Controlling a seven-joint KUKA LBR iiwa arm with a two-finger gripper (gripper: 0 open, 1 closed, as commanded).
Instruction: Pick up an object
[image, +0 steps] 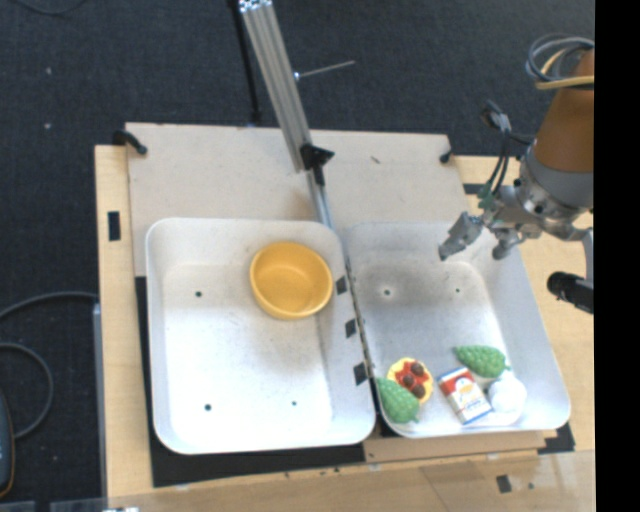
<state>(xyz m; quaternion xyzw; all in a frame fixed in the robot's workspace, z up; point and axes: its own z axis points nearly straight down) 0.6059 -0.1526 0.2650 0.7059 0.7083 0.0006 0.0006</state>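
My gripper (482, 241) hangs over the far right corner of the right bin (430, 300), its two fingers spread open with nothing between them. Along that bin's near edge lie a green leafy toy (399, 403), a yellow piece with red dots (411, 377), a red and white box (465, 394), another green toy (481, 359) and a white ball (507, 396). A yellow bowl (290, 279) sits upright in the left bin (200, 350), toward its far right part. The gripper is well away from all of them.
A slanted metal pole (285, 95) rises from the bench between the two bins at the back. The wooden bench (120, 300) ends just beyond the bins' outer walls. Cables (30, 340) lie on the dark floor at left.
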